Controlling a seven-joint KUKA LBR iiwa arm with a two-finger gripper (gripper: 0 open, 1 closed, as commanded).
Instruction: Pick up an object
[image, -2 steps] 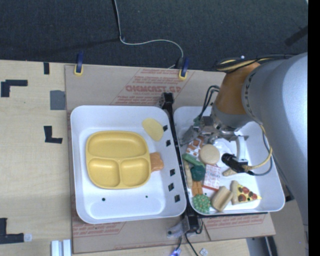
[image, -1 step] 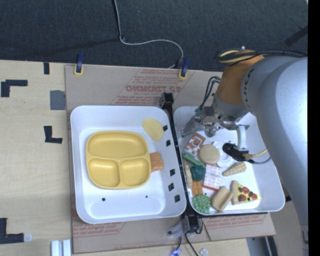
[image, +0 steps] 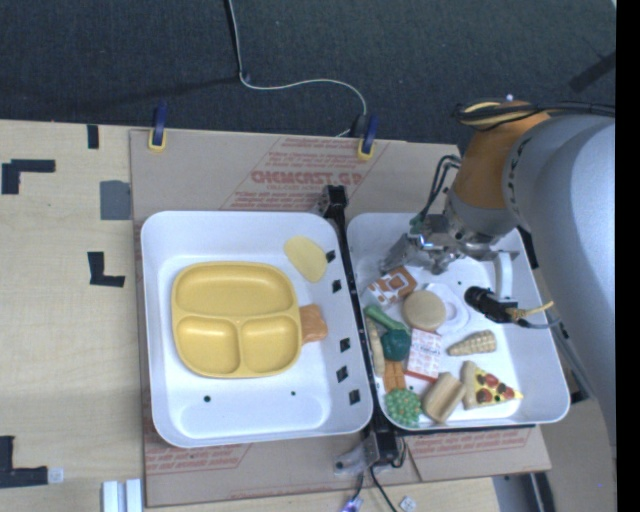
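My gripper hangs over the far left part of the right bin, below the orange-banded wrist. Just in front of it lies a brown and white waffle piece, with a round beige bun beside it. Further forward lie a green vegetable, a red and white packet, a corn cob, a pizza slice, a bread roll and a green broccoli head. Nothing shows as held by the gripper.
The left bin holds a yellow divided tray, a pale yellow piece at its far right and a tan piece by the tray. A black divider with clips separates the bins. The arm's bulk covers the right side.
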